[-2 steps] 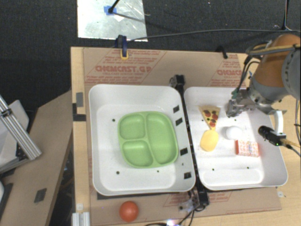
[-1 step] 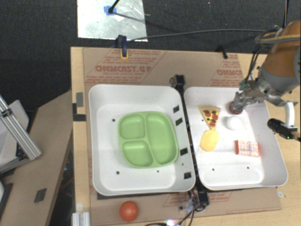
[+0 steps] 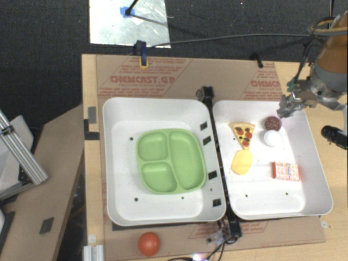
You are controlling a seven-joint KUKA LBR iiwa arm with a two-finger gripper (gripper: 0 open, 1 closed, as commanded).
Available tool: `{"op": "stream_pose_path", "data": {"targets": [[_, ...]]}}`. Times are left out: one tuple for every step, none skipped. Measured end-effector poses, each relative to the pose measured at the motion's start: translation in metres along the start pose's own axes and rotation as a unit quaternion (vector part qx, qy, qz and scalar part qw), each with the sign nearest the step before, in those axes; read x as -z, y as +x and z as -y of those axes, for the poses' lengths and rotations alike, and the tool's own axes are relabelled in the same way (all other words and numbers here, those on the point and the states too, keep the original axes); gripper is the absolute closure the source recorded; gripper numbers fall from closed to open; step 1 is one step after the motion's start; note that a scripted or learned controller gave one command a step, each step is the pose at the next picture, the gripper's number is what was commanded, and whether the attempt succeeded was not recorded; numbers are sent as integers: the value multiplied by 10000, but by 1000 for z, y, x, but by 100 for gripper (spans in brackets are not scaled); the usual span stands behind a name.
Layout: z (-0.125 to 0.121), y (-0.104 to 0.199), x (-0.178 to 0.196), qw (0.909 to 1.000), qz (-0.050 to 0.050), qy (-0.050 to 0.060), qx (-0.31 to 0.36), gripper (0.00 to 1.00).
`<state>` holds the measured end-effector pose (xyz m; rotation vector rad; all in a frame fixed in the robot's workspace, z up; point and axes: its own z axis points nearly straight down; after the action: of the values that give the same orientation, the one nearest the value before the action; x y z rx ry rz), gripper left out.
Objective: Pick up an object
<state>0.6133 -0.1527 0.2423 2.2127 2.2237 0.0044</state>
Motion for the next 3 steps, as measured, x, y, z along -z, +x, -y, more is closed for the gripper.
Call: {"op": "stream_pose_path", "data": {"targets": [[2,43,0,10000,-10,19,17,100],[13,102,4,10000,-14,21,24,100],[11,161,-3,10000,-12,19,21,100]]}}
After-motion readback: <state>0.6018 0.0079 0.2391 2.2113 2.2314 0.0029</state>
